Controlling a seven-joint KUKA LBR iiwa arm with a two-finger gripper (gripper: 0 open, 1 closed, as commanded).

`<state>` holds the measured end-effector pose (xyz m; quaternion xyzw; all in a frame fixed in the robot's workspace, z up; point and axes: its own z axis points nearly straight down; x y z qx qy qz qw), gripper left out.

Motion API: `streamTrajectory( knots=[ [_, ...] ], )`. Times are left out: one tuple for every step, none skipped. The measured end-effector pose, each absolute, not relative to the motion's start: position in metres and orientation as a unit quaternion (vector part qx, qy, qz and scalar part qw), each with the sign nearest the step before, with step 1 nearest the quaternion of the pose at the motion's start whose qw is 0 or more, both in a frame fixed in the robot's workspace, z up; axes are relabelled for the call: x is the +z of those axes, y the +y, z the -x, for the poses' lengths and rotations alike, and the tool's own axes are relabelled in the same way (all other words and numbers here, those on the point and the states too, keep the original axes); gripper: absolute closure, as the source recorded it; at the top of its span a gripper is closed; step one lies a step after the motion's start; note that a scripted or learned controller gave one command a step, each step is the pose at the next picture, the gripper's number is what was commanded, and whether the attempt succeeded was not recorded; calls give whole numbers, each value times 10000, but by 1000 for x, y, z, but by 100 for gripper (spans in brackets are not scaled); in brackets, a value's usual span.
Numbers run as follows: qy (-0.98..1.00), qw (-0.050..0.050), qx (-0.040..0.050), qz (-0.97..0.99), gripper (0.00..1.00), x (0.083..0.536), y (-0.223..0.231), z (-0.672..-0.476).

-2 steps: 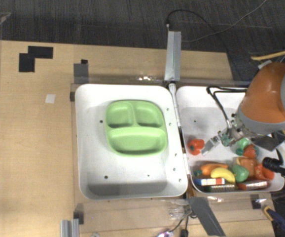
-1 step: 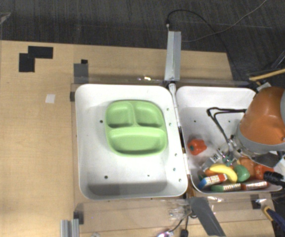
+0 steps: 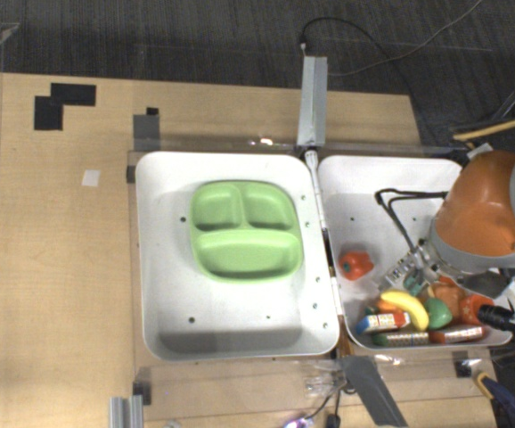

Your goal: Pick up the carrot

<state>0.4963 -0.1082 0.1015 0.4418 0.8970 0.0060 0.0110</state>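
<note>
While the carrot [image 3: 453,294] lies in the right bin [image 3: 355,203], half hidden under the arm beside a banana [image 3: 404,304], the gripper [image 3: 415,270] hangs just above the pile; its opening cannot be made out. A green divided plate [image 3: 244,230] sits in the left bin [image 3: 159,239].

Two shallow white bins sit side by side, a left bin [image 3: 155,266] and a right bin [image 3: 351,199]. One green divided plate [image 3: 244,230], one red tomato [image 3: 355,264], one yellow banana [image 3: 404,305]; the remaining heaped items are too jumbled to count.
</note>
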Motion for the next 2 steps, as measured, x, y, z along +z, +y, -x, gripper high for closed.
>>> streamTrajectory(
  knots=[
    [9450,76,9,-3270,100,91,-97,-525],
    [9717,124,4,-2358,100,92,-137,-494]
  ],
)
